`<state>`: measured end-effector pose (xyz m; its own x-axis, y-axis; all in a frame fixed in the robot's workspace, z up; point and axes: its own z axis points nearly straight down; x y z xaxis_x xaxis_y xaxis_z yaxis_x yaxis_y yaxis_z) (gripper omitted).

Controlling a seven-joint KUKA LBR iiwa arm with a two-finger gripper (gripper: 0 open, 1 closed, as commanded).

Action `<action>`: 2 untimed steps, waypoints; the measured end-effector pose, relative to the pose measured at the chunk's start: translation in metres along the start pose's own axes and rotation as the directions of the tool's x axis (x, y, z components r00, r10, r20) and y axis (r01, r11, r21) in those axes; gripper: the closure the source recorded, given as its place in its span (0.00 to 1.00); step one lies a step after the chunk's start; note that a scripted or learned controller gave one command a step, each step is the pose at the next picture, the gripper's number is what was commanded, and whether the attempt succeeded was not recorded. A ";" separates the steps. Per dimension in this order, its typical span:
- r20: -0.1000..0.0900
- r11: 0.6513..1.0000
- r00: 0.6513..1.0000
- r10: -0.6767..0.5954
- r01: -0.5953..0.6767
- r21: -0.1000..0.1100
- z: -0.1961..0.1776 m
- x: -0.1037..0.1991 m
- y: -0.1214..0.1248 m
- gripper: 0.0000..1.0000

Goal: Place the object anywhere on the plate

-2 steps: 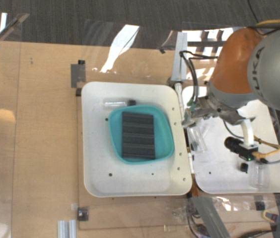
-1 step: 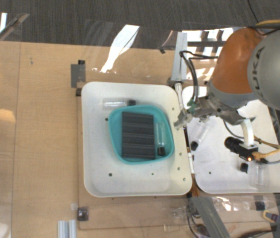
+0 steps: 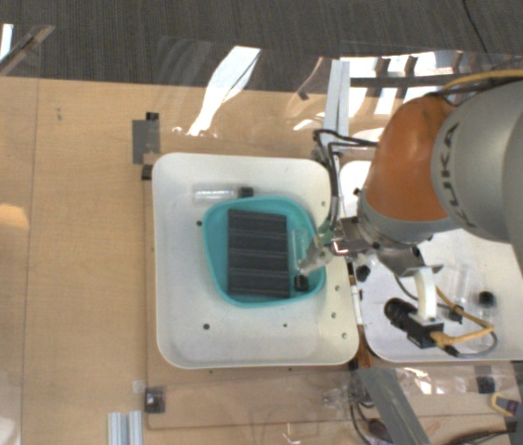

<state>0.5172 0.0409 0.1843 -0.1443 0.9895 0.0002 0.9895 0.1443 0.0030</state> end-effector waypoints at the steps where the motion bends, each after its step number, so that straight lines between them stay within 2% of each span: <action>1: 0.002 0.996 0.996 -0.089 0.089 -0.003 -0.001 -0.077 0.024 0.00; 2: 0.000 0.996 0.996 -0.092 0.092 -0.001 -0.008 -0.016 -0.023 0.00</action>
<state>0.4970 0.0213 0.1925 -0.2350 0.9720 0.0000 0.9720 0.2350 0.0045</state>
